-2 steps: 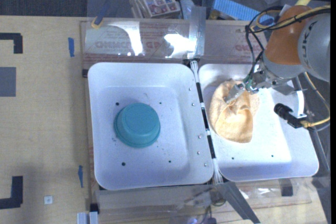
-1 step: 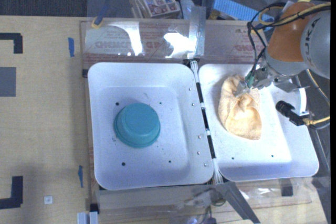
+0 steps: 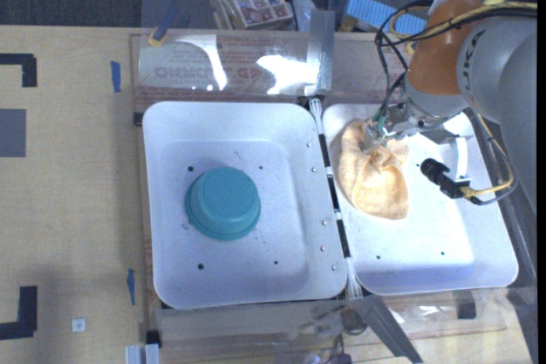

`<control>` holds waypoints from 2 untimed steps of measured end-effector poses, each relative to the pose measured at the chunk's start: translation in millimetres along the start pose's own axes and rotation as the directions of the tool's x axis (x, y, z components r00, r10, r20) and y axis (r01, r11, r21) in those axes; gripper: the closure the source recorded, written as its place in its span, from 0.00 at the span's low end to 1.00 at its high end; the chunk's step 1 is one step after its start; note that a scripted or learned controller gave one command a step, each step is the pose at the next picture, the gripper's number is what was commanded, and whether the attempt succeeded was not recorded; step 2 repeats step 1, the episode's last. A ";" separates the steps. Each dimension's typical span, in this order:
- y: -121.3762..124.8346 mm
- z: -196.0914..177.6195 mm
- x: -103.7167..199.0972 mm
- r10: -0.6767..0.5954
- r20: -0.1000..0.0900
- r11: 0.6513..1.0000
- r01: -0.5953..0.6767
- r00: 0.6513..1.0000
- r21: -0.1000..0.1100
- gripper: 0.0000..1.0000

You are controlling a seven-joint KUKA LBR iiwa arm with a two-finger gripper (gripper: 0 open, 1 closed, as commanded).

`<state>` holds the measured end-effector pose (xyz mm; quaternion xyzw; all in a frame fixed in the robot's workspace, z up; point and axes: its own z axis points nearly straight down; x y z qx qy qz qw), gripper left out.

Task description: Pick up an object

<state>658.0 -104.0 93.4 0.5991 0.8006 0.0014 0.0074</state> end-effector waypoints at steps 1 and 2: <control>15.1 -92.9 49.9 -0.206 -0.009 0.979 0.206 0.979 0.005 1.00; 15.1 -92.9 49.9 -0.206 -0.009 0.979 0.206 0.979 0.005 1.00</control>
